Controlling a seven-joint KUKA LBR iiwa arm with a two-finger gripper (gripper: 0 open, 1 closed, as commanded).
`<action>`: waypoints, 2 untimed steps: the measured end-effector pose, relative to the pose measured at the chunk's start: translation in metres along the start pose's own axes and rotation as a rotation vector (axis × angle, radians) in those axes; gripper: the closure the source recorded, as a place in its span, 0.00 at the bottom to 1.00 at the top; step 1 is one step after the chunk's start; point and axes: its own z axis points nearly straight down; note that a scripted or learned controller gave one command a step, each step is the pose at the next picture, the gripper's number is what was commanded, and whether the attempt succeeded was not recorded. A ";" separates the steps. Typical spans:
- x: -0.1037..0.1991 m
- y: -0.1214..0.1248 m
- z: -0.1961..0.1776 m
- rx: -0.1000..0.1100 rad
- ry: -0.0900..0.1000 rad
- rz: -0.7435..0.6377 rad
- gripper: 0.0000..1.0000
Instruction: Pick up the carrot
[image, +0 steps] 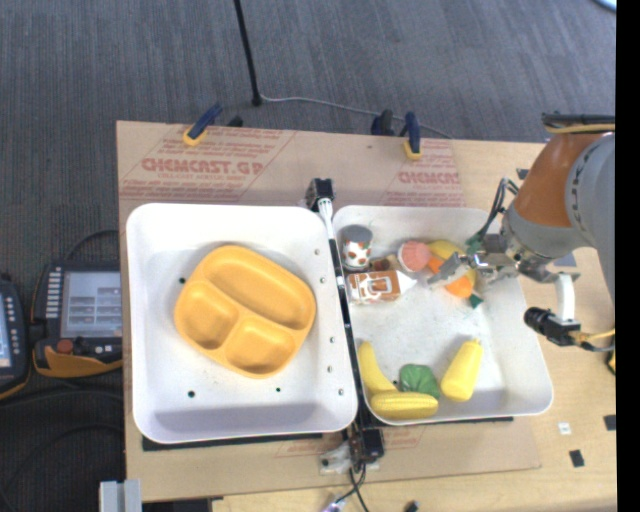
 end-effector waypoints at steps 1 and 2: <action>-0.004 -0.002 -0.008 0.003 -0.010 0.001 1.00; 0.056 -0.005 -0.093 0.002 -0.011 0.005 1.00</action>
